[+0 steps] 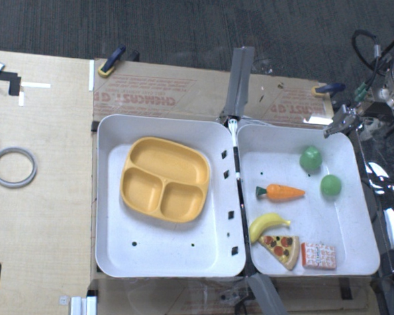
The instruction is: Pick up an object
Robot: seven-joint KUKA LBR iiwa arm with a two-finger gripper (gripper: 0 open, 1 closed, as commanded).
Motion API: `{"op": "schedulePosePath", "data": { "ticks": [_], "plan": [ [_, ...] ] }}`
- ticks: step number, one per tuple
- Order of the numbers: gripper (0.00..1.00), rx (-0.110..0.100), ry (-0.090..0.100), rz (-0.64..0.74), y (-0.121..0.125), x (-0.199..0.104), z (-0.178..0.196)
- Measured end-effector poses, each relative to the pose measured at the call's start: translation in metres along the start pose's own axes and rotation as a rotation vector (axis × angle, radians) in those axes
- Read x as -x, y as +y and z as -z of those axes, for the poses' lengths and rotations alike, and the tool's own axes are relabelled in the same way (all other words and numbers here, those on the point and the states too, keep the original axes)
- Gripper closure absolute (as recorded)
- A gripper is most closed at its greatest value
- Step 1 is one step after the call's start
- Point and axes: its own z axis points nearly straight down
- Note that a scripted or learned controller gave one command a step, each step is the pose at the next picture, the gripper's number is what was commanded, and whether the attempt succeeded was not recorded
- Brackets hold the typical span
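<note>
Orange carrot [282,192], green stem end, lies in right bin [354,218]; gripper [341,121] state unclear.

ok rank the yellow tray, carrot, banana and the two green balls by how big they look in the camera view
1. yellow tray, by far
2. carrot and banana, too alike to split
3. the two green balls, about equal

Single fixed overhead camera, angled down on both white bins [111,181], arm entering from right
</note>
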Motion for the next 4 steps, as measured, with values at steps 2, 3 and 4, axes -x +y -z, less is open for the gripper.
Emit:
{"op": "schedulePosePath", "data": {
  "ticks": [2,3,4],
  "plan": [
    [0.00,0.001,0.001,0.143,-0.093,-0.015,-0.121],
    [0.00,0.016,-0.004,0.325,-0.069,-0.022,-0.175],
    [0.00,0.003,-0.001,0.409,-0.072,-0.002,-0.112]
  ]
}}
